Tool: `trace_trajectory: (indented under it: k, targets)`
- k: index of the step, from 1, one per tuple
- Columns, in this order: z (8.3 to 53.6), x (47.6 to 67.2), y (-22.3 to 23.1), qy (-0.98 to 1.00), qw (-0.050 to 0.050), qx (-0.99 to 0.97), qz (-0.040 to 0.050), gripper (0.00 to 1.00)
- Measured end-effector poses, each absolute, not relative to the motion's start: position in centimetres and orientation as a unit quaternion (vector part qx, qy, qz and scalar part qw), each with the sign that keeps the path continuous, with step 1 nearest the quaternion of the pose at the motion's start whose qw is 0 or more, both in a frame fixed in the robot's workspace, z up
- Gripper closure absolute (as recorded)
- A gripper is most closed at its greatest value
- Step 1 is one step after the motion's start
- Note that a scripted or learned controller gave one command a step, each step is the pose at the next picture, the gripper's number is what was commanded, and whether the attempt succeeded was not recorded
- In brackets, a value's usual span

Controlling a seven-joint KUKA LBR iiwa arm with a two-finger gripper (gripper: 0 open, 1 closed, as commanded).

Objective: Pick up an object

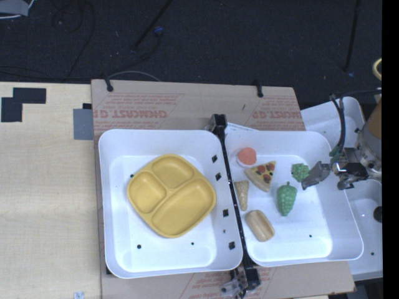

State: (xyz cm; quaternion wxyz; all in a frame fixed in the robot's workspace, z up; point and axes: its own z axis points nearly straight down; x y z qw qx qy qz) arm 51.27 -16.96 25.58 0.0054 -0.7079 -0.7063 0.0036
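From above, toy food is seen in the right bin [324,245]: a red disc [247,156], a pizza slice [262,175], a small green piece [300,171], a bunch of green grapes [286,198], a pale wedge [241,194] and a tan bread roll [260,225]. A yellow divided plate [171,195] is held by the left bin [115,254]. The gripper [315,175] is placed just right of the small green piece; the state of its jaws cannot be told.
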Motion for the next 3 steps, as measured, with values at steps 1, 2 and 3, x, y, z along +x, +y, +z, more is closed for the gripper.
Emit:
trace_trajectory:
  k: [1, 2, 3]
  targets:
    - [26.1, 51.5, -16.9, -0.707, 0.001, -0.707, 0.0005, 0.0]
    - [21.8, 51.3, -16.7, -0.707, 0.004, -0.707, 0.0019, 0.0]
    - [15.7, 52.0, -16.8, -0.707, 0.004, -0.707, 0.002, 0.0]
